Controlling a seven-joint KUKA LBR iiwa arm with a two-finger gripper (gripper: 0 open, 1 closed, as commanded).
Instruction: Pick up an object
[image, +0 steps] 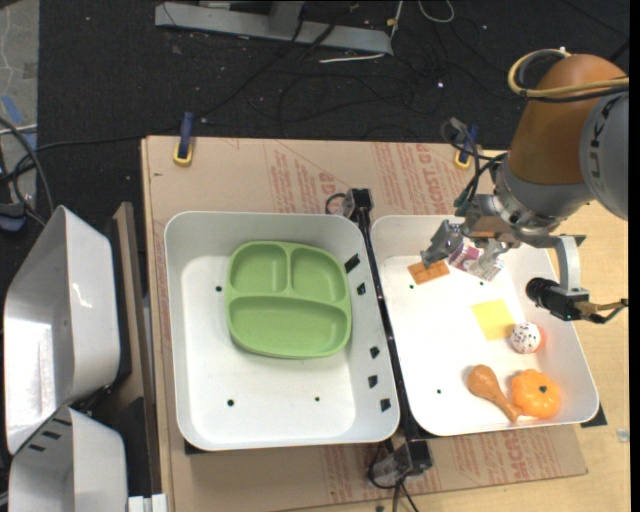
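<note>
My gripper (466, 252) hangs over the back left part of the right bin (575, 350), its fingers (443, 242) spread apart, so it is open. A small pink and white thing (466, 256) shows in the gap between them; I cannot tell whether they touch it. An orange-brown block (430, 271) lies just left of and below the gripper. Further forward in the same bin lie a flat yellow square (492, 319), a white spotted ball (524, 338), a tan drumstick toy (489, 387) and an orange pumpkin toy (537, 394).
The left bin (190, 400) holds a green divided plate (289, 299). A black divider (372, 300) runs between the two bins. The arm's grey and orange body (560, 130) looms over the right bin's back right corner. Spare white bins (55, 320) stand at far left.
</note>
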